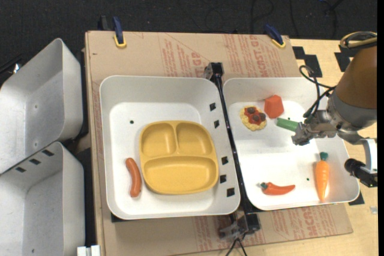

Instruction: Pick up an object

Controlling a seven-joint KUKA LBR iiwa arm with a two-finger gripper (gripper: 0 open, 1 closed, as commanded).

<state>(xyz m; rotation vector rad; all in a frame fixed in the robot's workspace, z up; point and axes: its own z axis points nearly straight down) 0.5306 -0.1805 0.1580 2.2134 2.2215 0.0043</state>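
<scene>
The right bin (264, 156) holds a small pizza slice toy (253, 118), a red block (273, 106), a green piece (287, 125), an orange carrot (322, 177) and a red chili pepper (278, 189). My gripper (302, 133) hangs low over the right bin, just right of the green piece and above the carrot. The left bin (120, 99) holds a yellow divided plate (178, 156) and a sausage (134, 177) left of it.
The two bins meet at a black divider (227, 141) down the middle. Cardboard (180, 51) lies under the bins. Grey-white trays (36, 129) stand off the bench at left. The arm's body (359, 93) fills the right edge over the bin's rim.
</scene>
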